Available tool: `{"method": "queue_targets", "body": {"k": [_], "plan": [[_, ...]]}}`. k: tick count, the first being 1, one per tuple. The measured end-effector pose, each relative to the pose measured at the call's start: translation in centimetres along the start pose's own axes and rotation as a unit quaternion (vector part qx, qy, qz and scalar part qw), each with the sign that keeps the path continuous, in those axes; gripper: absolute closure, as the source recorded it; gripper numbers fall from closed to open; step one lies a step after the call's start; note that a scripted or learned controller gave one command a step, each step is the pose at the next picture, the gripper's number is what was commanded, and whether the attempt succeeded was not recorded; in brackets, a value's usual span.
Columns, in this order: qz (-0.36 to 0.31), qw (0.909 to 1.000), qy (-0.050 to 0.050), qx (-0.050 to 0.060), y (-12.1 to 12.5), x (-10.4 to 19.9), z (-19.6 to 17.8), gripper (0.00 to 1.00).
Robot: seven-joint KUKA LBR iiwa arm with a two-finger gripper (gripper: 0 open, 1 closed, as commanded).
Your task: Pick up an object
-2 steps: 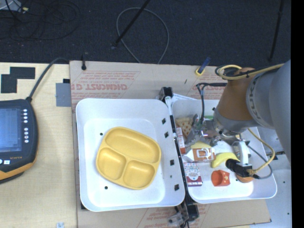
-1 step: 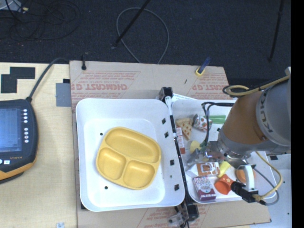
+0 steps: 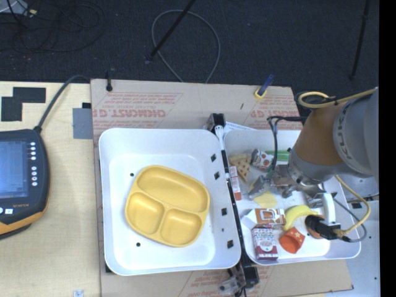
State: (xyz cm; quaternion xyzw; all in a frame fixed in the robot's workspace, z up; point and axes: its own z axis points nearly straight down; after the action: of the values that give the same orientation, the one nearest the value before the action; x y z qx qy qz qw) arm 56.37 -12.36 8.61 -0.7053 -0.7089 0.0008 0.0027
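**Camera view: gripper low in the right bin**

Gripper (image 3: 270, 184) sits among clutter in the right bin (image 3: 346, 250); whether it grips anything cannot be told. Banana (image 3: 299, 213) lies at its four o'clock. Left bin (image 3: 117, 166) holds a yellow divided plate (image 3: 167, 205).

Dark carpeted floor (image 3: 124, 36) along the top, strewn with thin black cables (image 3: 185, 39). Below it, a wooden bench (image 3: 37, 101) overlaid with printed cardboard sheet (image 3: 161, 107). At left, a handheld control pendant (image 3: 18, 178) with lit screen, resting on the bench, its cord trailing upward.
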Motion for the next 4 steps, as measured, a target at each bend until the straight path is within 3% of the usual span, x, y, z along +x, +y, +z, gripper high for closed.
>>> {"method": "queue_targets", "body": {"k": [1, 2, 3, 4], "plan": [[0.003, 1.0, -0.001, -0.002, -5.6, 0.5, 0.0, 0.0], [0.002, 1.0, -0.001, 0.0, -1.6, 2.5, 0.0, 0.0], [0.0, 1.0, -0.001, -0.001, 6.0, -0.4, 0.1, 0.0], [0.004, 1.0, 0.0, 0.0, -1.9, 2.6, 0.0, 0.0]]}}
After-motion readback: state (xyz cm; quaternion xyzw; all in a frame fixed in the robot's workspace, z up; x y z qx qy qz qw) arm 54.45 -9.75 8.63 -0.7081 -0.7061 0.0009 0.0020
